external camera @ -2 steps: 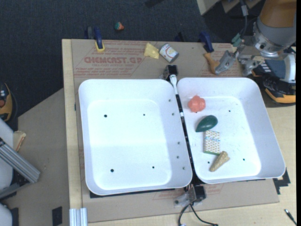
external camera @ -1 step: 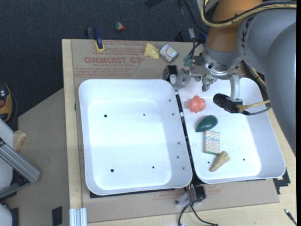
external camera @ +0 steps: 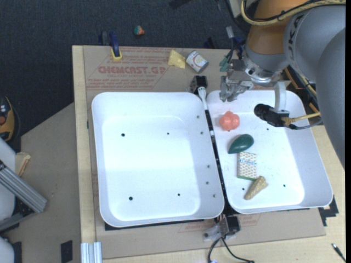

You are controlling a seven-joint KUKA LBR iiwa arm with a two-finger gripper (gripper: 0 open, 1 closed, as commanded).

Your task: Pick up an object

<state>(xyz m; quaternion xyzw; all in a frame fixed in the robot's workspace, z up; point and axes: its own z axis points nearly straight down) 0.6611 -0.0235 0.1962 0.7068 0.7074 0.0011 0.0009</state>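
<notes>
Below, fingers [external camera: 229,93] (grip state unclear) above pink ball [external camera: 230,120], green lump [external camera: 241,143] nearby.

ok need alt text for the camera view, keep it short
A grey and orange robot arm hangs its gripper over the far edge of the right bin, which holds a pink ball, green lump, patterned packet and cone.

The bench top [external camera: 137,73] was tan board with faded red lettering near its far edge. Dark blue-grey carpet [external camera: 49,21] covered the floor around it, with a tiny colourful ball [external camera: 139,30] lying out past the far edge. A bit of aluminium framing [external camera: 19,188] sat off the left side.
</notes>
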